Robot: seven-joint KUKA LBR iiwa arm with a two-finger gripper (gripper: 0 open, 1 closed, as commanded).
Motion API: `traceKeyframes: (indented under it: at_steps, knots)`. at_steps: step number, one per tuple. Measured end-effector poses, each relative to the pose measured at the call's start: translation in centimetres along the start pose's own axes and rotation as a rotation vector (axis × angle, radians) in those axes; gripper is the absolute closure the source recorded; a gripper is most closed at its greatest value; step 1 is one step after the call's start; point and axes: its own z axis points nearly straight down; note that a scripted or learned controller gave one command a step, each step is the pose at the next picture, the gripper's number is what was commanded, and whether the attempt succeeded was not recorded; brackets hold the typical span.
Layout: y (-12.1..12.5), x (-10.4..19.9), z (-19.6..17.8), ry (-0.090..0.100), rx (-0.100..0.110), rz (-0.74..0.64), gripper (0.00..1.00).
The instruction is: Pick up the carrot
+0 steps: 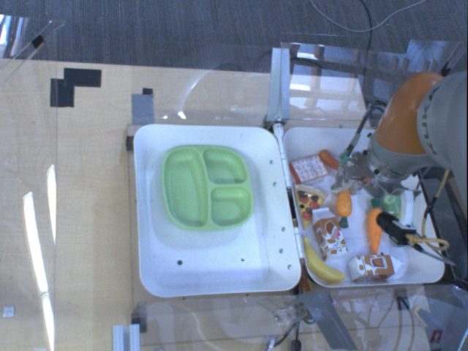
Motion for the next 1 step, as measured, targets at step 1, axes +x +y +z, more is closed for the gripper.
traceKeyframes:
  at_steps: [1]
  knots:
    - [0.79,4.63,-10.32,0.000,0.012,0.087,1.00]
